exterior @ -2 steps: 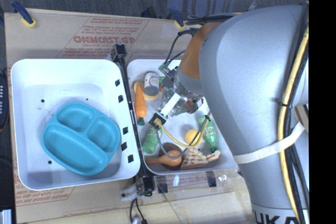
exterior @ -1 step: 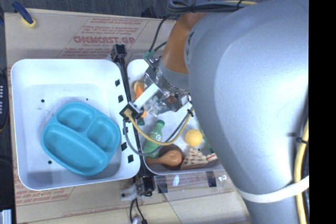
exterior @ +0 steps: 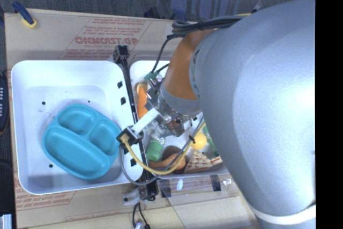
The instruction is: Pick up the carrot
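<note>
Here my arm (exterior: 268, 110) comes in from the right, its orange band (exterior: 179, 69) bent low over the right bin (exterior: 140, 69), and my fingers (exterior: 163, 126) hang down inside that bin among the clutter; whether they are apart or together I cannot tell, since the wrist and cables cover them. The carrot (exterior: 141, 100) lies just to the left of my fingers, a long orange shape set against the bin's left wall, apart from them as far as I can see. Below my fingers sit a green item (exterior: 155, 150) and a brown item (exterior: 171, 157), and to their right a yellow item (exterior: 199, 141). A yellow cable (exterior: 140, 161) loops under them near the bin's front edge. Well to the left, in the left bin (exterior: 27, 115), a blue divided tray (exterior: 81, 139) with 3 compartments lies flat. Both bins rest on the table (exterior: 102, 35).
</note>
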